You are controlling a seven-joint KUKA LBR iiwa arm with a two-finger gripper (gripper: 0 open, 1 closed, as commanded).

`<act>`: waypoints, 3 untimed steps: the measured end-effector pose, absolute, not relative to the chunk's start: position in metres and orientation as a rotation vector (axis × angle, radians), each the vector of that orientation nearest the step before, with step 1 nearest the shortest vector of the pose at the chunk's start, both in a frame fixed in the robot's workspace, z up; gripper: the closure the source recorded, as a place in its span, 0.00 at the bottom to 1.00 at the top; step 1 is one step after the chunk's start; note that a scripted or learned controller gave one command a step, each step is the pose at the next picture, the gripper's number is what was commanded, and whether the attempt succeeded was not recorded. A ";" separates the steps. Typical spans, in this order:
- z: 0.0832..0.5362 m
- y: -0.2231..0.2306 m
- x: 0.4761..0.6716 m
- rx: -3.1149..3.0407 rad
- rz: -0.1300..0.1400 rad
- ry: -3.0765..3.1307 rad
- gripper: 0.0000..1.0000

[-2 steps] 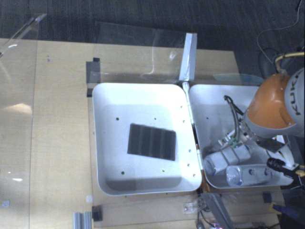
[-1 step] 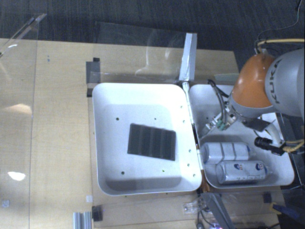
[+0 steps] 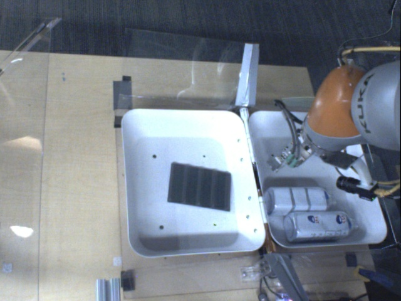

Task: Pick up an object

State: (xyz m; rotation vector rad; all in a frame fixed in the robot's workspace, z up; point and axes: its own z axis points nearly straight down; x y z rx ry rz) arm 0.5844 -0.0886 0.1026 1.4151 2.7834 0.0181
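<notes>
In the left bin (image 3: 141,137) a dark ribbed rectangular pad (image 3: 199,185) lies flat near the middle. Two silvery cylindrical containers lie on their sides at the front of the right bin (image 3: 266,127): one with pale bands (image 3: 297,199), and one with a blue-marked label (image 3: 316,225) in front of it. My gripper (image 3: 285,158) hangs low over the back left part of the right bin, behind the two containers and apart from them. The orange band (image 3: 335,108) of the arm sits above it to the right.
A clear plastic panel with a metal post (image 3: 247,74) stands behind the bins. Cables (image 3: 357,187) run along the right bin's right side. Bare wooden bench (image 3: 62,168) stretches to the left of the bins.
</notes>
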 end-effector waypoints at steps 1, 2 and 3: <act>0.115 -0.088 0.587 1.411 0.024 2.779 1.00; 0.126 -0.087 0.589 1.407 0.031 2.775 1.00; 0.187 -0.048 0.663 2.005 0.006 2.411 1.00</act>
